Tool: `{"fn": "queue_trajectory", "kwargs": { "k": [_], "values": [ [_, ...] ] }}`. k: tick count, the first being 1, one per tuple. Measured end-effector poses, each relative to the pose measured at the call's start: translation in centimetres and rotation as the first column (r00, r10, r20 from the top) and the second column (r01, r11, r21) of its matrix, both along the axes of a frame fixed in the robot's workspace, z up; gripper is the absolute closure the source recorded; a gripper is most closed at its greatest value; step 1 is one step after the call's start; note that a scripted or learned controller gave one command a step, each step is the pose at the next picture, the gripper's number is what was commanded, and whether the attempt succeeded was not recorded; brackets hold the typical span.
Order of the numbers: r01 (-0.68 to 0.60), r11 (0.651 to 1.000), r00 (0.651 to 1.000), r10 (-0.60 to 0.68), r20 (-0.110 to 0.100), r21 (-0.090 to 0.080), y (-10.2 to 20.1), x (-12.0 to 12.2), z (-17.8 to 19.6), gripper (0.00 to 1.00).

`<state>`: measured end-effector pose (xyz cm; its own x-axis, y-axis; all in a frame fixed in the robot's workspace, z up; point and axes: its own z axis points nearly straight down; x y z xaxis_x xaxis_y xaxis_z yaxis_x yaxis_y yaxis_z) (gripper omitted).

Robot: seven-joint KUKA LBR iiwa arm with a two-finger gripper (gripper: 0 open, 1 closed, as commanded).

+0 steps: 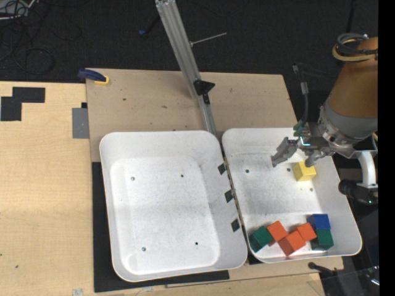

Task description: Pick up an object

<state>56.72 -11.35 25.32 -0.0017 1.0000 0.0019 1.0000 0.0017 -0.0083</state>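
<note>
hand (298, 155) above yellow block (304, 171), right bin (262, 139)

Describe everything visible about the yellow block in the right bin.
The yellow block is a small, plain cube-like piece with matte faces; its material cannot be told. It sits on the floor of the right bin, in the bin's far right part, well apart from the cluster of coloured blocks at the near edge. The gripper hangs just above and beside it; whether they touch cannot be told.
</note>
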Motion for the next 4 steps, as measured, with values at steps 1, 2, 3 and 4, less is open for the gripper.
{"fn": "queue_trajectory", "kwargs": {
  "k": [1,2,3,4],
  "values": [
    [0.003,1.0,1.0,-0.003,0.005,-0.001,-0.1,0.1,0.3,0.0],
    [0.003,1.0,1.0,-0.003,-0.001,-0.001,-0.6,-0.9,-5.1,0.0],
    [0.003,1.0,1.0,-0.003,0.0,0.0,-0.5,-1.0,-9.5,0.0],
    [0.003,1.0,1.0,-0.003,-0.002,0.001,-0.5,-2.0,-15.6,0.0]
  ]
}}
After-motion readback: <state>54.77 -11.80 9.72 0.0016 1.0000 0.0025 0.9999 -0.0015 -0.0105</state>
